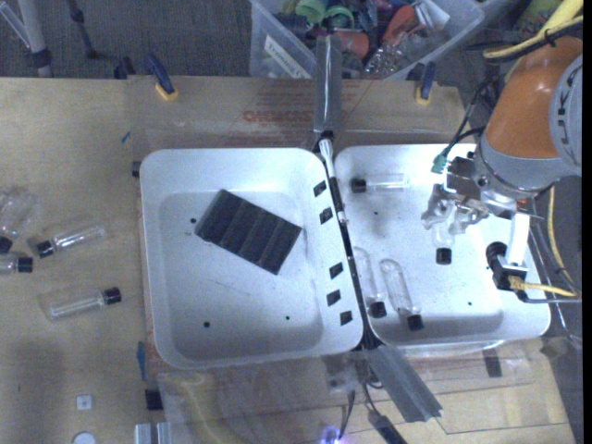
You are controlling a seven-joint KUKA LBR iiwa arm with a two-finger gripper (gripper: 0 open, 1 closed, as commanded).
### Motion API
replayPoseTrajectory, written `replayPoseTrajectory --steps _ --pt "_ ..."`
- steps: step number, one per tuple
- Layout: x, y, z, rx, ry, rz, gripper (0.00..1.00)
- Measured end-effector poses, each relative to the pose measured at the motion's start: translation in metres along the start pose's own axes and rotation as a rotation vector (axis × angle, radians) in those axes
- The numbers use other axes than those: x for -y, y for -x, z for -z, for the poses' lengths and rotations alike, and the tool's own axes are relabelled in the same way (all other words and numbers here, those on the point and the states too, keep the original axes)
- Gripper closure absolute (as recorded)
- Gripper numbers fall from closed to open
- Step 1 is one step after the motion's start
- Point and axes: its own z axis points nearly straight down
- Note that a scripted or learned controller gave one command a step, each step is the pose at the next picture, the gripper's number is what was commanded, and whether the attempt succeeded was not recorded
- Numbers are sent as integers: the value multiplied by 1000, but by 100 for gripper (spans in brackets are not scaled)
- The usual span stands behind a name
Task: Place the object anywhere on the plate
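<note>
A dark ribbed rectangular plate [249, 231] lies tilted on the floor of the left bin [157, 248]. The right bin [527, 317] holds three clear vials with black caps: one [379, 183] near its far edge and two [363, 283] [400, 292] side by side near its front left corner. My gripper [449, 222] hangs over the right half of the right bin, pointing down. A small black piece [443, 255] sits just below it; whether it is held or lying on the bin floor is unclear.
A divider with black clips [335, 248] runs between the bins. Several loose vials [72, 239] [83, 301] lie on the bench to the left. A clear tub of colourful items [365, 12] stands behind the bins. Yellow cable [541, 289] trails by the right bin's edge.
</note>
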Motion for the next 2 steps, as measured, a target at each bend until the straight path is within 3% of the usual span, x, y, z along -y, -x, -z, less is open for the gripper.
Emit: replayPoseTrajectory --steps 1,2 --pt "-33 -62 -23 0 7 563 100" --pt "-59 -136 -22 0 6 449 100"
